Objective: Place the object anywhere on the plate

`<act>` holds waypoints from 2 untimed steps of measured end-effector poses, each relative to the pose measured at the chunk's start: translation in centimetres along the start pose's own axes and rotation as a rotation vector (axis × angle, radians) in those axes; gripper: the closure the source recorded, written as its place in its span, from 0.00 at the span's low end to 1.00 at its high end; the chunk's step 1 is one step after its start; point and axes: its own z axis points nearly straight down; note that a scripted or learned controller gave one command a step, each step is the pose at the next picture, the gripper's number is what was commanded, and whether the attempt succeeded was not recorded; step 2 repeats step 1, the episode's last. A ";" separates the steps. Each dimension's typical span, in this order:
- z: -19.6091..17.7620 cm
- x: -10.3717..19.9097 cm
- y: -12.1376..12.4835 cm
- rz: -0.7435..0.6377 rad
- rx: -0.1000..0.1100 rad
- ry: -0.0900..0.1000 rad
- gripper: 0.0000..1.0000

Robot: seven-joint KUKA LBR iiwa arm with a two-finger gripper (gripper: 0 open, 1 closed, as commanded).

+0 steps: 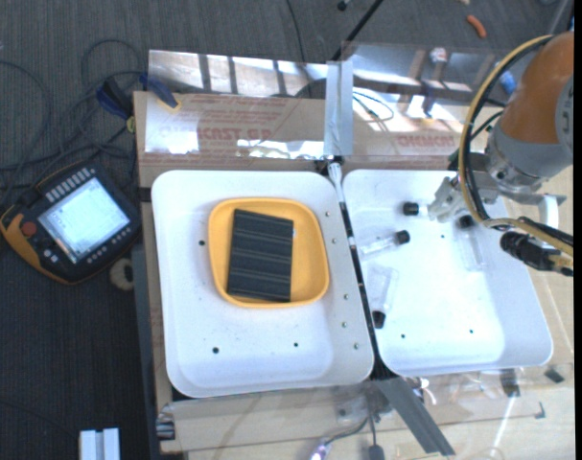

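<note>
The dark ridged block (261, 254) already lay flat on the yellow plate (314, 266) in the left bin (175, 286), its long side running top to bottom, far left of the gripper (442, 201) over the right bin (501, 333).
</note>
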 end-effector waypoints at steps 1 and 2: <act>0.0 0.0 0.0 0.000 0.000 0.000 0.00; 0.0 0.0 0.0 0.000 0.000 0.000 0.00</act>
